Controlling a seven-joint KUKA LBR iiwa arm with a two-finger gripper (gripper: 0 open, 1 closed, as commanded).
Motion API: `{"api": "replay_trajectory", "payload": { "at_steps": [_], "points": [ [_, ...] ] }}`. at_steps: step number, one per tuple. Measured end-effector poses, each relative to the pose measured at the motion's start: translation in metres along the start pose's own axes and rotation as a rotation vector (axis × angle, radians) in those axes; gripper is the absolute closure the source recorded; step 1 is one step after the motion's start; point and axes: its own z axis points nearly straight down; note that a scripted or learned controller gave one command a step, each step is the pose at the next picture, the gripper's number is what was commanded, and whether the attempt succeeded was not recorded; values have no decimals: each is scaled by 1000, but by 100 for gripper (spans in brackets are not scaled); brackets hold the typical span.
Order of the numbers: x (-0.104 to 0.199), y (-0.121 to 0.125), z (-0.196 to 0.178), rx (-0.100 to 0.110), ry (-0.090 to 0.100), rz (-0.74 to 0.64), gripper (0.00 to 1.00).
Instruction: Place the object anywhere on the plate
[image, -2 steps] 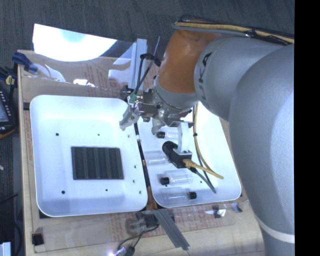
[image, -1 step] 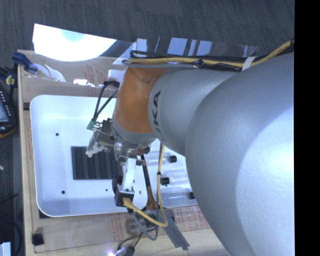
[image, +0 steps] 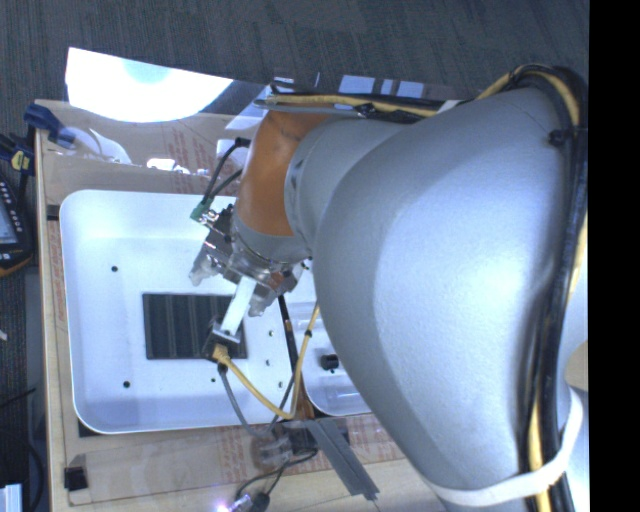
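A dark, ribbed rectangular plate (image: 180, 325) lies flat in the left white bin (image: 100, 240), a little below its middle. My gripper (image: 235, 270) hangs over the plate's upper right corner, under the orange wrist band. The wrist hides what is under it. I cannot make out any object on the plate's visible surface. A small dark thing (image: 328, 361) shows on the visible strip of the right bin (image: 335, 400); it is too small to identify.
The grey arm covers most of the right bin and the right half of the view. Yellow and black cables (image: 262, 395) trail from the wrist over the left bin's lower right corner. The wooden bench edge (image: 180, 460) runs along the front.
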Motion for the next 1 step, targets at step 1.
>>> {"api": "replay_trajectory", "payload": {
  "at_steps": [1],
  "points": [
    [-9, -57, 54, 2, -1, 156, 100]
  ]
}}
